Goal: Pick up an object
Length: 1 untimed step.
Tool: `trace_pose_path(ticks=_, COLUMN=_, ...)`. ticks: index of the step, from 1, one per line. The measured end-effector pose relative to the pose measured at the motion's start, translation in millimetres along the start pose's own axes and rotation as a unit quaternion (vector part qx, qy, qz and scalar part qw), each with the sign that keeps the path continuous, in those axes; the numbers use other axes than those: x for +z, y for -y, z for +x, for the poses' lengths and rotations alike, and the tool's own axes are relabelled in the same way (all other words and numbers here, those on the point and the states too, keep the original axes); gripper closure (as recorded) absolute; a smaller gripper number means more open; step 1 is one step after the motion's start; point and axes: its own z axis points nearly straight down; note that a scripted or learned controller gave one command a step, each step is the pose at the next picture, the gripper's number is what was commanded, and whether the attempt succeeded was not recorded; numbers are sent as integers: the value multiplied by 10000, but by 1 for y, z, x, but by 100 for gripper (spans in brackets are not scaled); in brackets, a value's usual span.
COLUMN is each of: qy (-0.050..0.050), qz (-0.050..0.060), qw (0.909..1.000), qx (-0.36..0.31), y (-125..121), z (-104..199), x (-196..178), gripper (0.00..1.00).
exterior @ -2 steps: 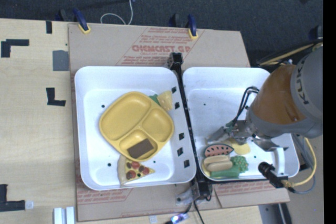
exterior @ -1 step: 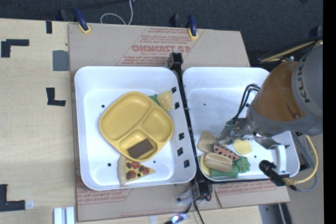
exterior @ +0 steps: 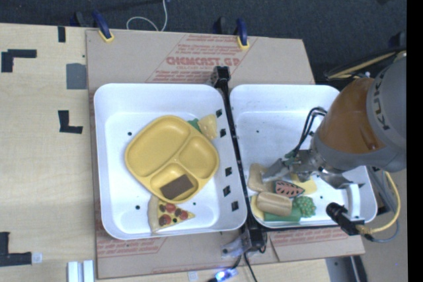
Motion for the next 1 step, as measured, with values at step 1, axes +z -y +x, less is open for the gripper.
trace_pose_path(ticks=1, qy=30, qz=-5, qw=10000, qx=-7, y=1, z=8, x=-150, gripper=0)
